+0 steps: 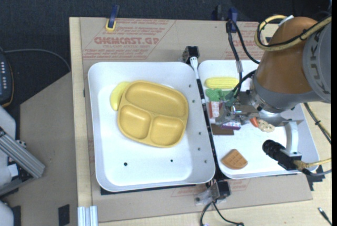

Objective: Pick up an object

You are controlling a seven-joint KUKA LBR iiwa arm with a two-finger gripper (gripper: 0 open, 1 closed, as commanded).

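My gripper [233, 109] hangs low over the left part of the right bin [274, 167], amid a cluster of small items. Just to its left lie a green piece [215, 95] and a red packet [213, 109]. A purple and brown piece [225, 127] sits right below it. A yellow corn cob [221, 82] lies beyond it, toward the bin's far edge. An orange piece [254, 122] and a beige piece [266, 127] rest under the wrist. A brown waffle-like biscuit [234, 159] lies alone near the front. Nothing shows as lifted.
In the left bin [152, 172] a yellow divided tray [152, 113] lies upside up, with a yellow flat thing [116, 95] sticking out from under its left side. The arm's orange and grey body [287, 61] covers the right bin's far right part.
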